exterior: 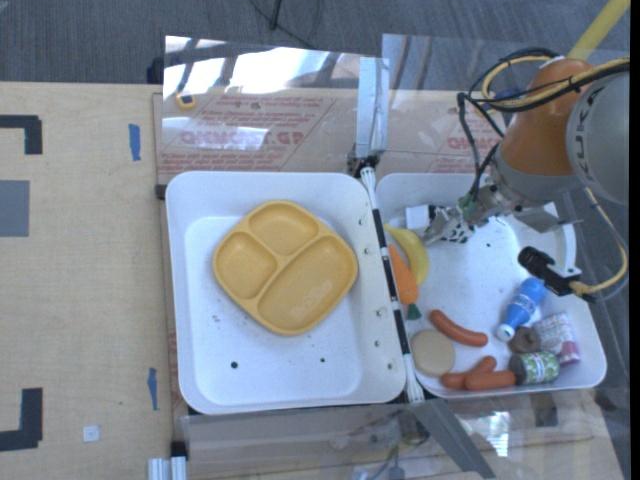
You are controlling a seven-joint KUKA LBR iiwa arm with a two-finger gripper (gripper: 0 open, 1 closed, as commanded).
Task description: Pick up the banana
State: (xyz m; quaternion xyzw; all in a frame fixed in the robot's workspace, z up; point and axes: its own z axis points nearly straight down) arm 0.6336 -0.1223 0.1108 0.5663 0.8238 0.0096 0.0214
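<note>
The gripper (447, 226) hangs low in the back left part of the right bin (590, 368), close to the banana (411, 251); whether it is released or clenched cannot be told from this slant, since the metal parts blur together; the grey arm (600, 138) with its orange band (540, 118) reaches in from the right, cables looping over it. The banana lies just left of the gripper, against the bin's left wall, apparently not touched, with a carrot (403, 274) lying alongside it. Further toward the front sit a sausage (459, 328), a round tan disc (434, 351) and two more sausages (478, 373) near the front rim; at the right are a blue bottle with a white label (521, 308), a green-labelled can (537, 368) and a small jar (558, 334), their print too small to read. The left bin (200, 368) holds a yellow divided plate (285, 266). Behind the bins a clear sheet (260, 118) bears red lettering, mirrored and not legible; the desk (70, 268) carries blue tape marks (134, 141) and black corner marks (28, 133).
</note>
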